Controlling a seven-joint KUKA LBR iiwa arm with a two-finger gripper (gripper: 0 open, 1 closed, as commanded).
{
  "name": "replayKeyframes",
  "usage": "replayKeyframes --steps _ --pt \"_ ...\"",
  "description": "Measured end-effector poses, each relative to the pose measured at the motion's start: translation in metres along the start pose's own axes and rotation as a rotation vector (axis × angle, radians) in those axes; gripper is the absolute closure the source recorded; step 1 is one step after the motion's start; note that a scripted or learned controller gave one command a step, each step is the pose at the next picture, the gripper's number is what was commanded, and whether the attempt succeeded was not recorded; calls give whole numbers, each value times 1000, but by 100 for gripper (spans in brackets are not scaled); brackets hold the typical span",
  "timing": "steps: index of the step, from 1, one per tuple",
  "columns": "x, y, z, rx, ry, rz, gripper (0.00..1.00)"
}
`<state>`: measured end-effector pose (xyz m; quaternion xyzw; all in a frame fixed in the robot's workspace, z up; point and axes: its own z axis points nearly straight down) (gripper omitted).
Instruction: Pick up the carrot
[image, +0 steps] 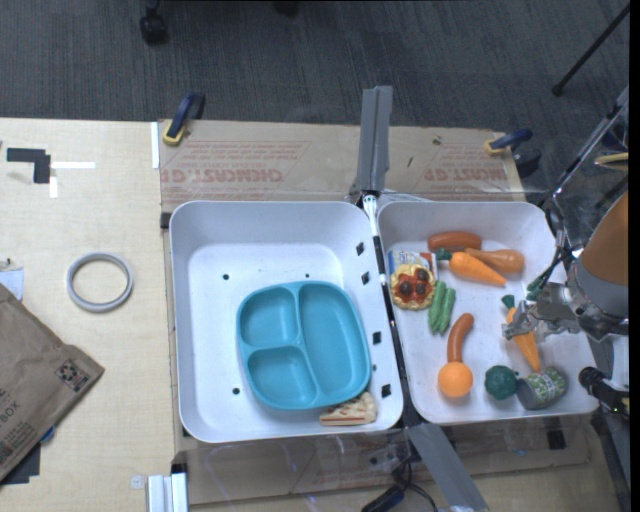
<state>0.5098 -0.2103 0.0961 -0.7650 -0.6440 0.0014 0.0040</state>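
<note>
Grey carpet runs along the top, and below it a pale wooden surface (80, 200) carries two shallow white bins side by side. On the bare wood to the left lie a roll of tape (100, 281) and a brown cardboard box (35, 375). In the left bin (200, 250) sits a teal divided plate (302, 345), with a toy pizza slice (350, 410) touching its lower edge. Toy food lies scattered in the right bin (470, 215): a red sausage (454, 240) at the top, a long orange carrot (477, 268) just below it, a small round pizza (411, 286), a green pepper (441, 307), a second sausage (459, 336) above an orange ball (455, 381), and a piece of dark green broccoli (501, 382). From the right the grey and orange arm (610, 260) reaches in. Its pincer (524, 322) sits low over the bin's right side, right at a second, smaller carrot (526, 348) whose tip points down. Whether the pincer is clenched or released cannot be told from this angle.
</note>
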Motion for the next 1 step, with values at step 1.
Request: replayKeyframes --steps 1 --pt "38 52 -82 -4 -4 218 100"
